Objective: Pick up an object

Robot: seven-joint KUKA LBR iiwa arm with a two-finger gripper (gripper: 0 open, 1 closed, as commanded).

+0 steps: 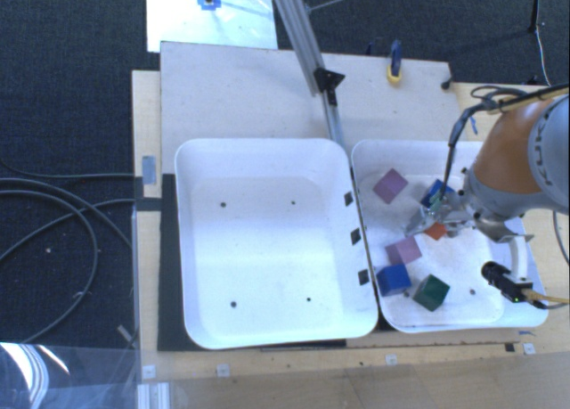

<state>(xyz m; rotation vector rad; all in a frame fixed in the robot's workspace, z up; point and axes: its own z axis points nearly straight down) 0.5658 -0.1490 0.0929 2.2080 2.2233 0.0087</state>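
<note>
The right bin (445,316) holds several small blocks. A purple block (390,186) lies at its back left, and a blue piece (435,192) sits just right of it. In front of them are a pink-purple block (403,250), a blue cube (393,279) and a green cube (431,292). My gripper (430,219) hangs low over the bin's middle, reaching in from the right. It is directly beside a small orange-red block (436,233) and just below the blue piece. The arm's orange band (509,153) rises behind it.
The left bin (191,220) stands beside the right one, and their rims meet at a divider with black clips (355,236). A slanted metal pole (307,42) crosses the back board. A yellow clamp (393,67) sits at the back. Cables (53,220) lie on the floor at left.
</note>
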